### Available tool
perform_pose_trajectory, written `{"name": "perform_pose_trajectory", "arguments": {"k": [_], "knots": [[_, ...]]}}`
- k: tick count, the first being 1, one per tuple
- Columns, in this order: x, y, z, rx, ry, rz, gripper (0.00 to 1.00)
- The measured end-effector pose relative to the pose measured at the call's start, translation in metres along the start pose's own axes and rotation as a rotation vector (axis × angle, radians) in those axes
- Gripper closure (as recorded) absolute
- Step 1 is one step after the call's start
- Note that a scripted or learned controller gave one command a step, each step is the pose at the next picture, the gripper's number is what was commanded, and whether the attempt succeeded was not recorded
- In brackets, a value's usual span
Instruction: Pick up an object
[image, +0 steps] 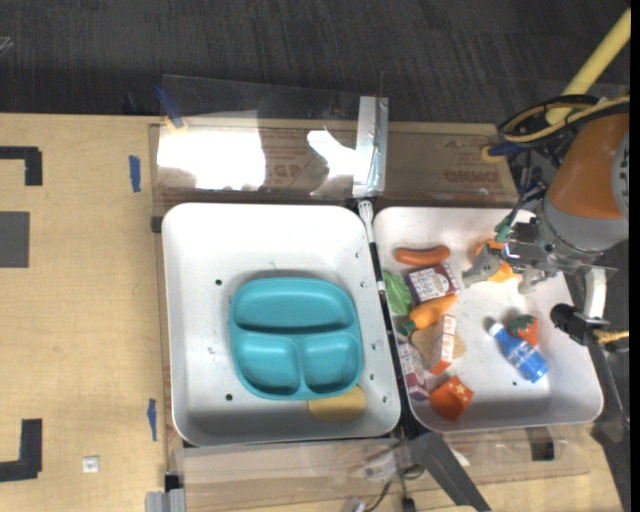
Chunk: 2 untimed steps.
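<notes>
Arm: the grey arm with its orange band (592, 170) comes in from the right and bends down over the upper right part of the right bin (575, 395).
Gripper: the gripper (505, 262) hangs low over the bin's upper middle, beside a small orange piece (497, 252) that sits at its tip.
Jaws: too blurred and too crowded by the wrist to tell how far apart they stand, or whether anything lies between them.
Bins: two white bins side by side; the left bin (190, 300) and the right one touch along the middle.
Left bin contents: one teal divided tray (296, 335) with three compartments, and one tan sponge-like block (337, 404) just beside the tray's lower edge.
Right bin contents, along the left wall: one red sausage (423, 255), one purple packet (432, 285), one green piece (397, 293), one orange carrot-like piece (426, 316), one flat brown packet (444, 343), one red block (450, 398).
Right bin contents, right of centre: one blue bottle (520, 353) lying tilted, with a small red-and-green toy (524, 327) touching its upper end.
Writing: the packets carry print, too small to read; faint lettering on the cardboard (455, 165) behind the bins cannot be read either.
Bench: light wood board (80, 330) with black corner marks and blue tape bits.
</notes>
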<state>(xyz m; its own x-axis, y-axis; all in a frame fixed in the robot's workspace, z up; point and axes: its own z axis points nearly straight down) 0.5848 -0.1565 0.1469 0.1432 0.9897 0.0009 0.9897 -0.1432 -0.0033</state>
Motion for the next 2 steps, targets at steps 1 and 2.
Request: {"name": "perform_pose_trajectory", "arguments": {"k": [1, 2], "knots": [[0.033, 0.059, 0.053, -0.019, -0.003, -0.084, 0.00], [0.059, 0.018, 0.052, -0.026, -0.002, -0.122, 0.00]]}}
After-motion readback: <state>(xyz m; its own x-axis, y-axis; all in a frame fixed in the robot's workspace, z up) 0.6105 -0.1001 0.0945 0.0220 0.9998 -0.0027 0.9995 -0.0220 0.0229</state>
